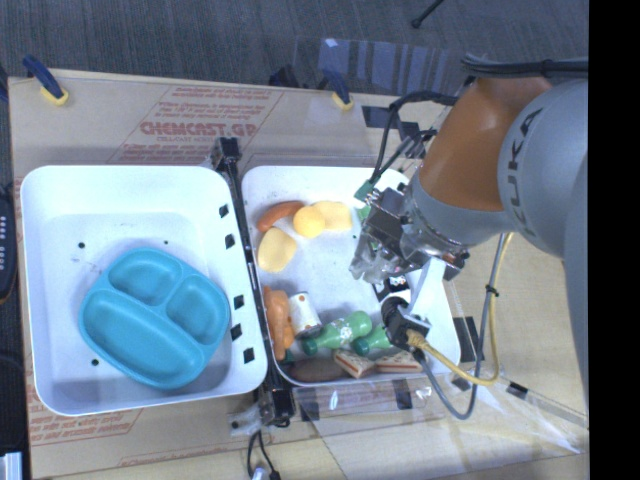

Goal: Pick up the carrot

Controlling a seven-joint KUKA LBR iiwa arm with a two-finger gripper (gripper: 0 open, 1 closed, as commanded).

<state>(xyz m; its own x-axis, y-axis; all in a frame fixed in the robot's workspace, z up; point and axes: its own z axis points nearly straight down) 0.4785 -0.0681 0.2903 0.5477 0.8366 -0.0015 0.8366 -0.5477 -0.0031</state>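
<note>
Two white bins sit side by side. The left bin [40, 268] holds a blue divided plate [153, 314]. In the right bin [300, 180], the carrot [278, 320] lies against the left wall. The gripper [372, 264] hangs above the bin's middle.

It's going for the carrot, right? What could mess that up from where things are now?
Two likely snags. The carrot lies tight against the right bin's left wall, with a small white bottle and green toys crowding it, so there is little room to close around it alone. The gripper also hovers further right, and could nudge the yellow pieces when crossing.
</note>
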